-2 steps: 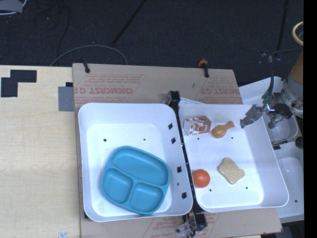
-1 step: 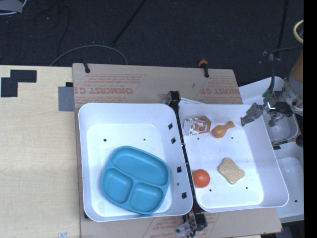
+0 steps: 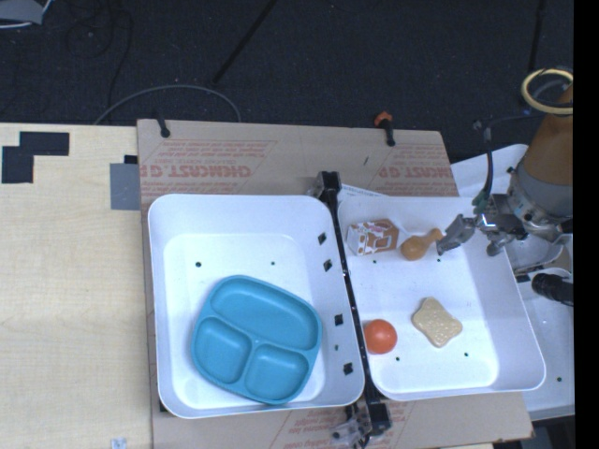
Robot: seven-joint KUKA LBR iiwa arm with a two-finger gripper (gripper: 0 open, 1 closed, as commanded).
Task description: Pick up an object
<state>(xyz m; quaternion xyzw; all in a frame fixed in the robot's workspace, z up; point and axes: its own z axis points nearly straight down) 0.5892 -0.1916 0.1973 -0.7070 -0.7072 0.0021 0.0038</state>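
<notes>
The grey arm is cut off at the right edge. The two-finger gripper (image 3: 475, 234) stands open, empty. The small tan drumstick-shaped toy (image 3: 420, 244) lies just left of its jaws.

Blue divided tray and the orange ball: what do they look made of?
Blue divided tray: likely moulded plastic, matte to satin, judging by its uniform colour and soft rounded compartment edges. Orange ball: smooth and evenly coloured, probably plastic or rubber; too small to tell which.
</notes>
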